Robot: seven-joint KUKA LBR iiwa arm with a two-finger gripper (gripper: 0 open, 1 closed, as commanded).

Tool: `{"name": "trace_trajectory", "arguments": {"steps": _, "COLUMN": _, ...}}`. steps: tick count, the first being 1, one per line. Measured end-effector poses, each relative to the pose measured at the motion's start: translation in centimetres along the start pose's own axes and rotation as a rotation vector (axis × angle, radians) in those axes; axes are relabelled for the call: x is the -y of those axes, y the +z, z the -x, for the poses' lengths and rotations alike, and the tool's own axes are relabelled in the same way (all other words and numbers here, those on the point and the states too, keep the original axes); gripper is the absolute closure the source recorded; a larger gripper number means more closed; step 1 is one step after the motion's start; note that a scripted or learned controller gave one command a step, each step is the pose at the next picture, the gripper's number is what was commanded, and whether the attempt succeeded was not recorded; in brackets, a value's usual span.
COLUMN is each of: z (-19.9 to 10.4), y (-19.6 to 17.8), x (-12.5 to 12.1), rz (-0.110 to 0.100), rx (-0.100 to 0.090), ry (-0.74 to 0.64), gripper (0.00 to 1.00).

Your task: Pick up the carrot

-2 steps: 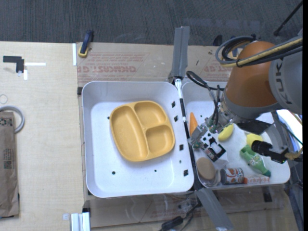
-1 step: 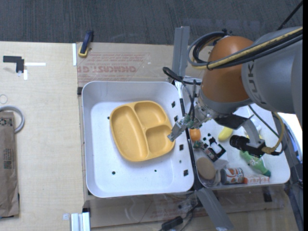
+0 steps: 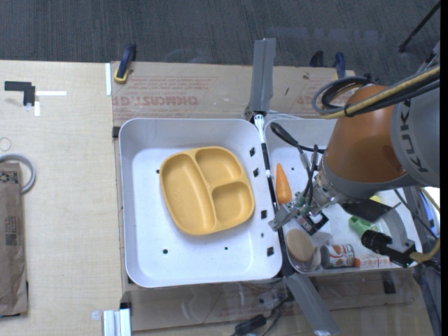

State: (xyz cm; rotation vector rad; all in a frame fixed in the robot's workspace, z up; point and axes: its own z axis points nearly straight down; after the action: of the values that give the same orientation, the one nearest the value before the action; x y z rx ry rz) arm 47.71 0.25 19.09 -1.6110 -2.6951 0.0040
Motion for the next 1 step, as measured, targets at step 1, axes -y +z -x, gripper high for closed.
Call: {"name": "trace_trajectory", "arguments": {"steps": 1, "z": 1.85, "y": -0.03, "x": -5.05, "rz": 0.002, "rx": 0.001, "ry": -0.062, "gripper": 0.0}}
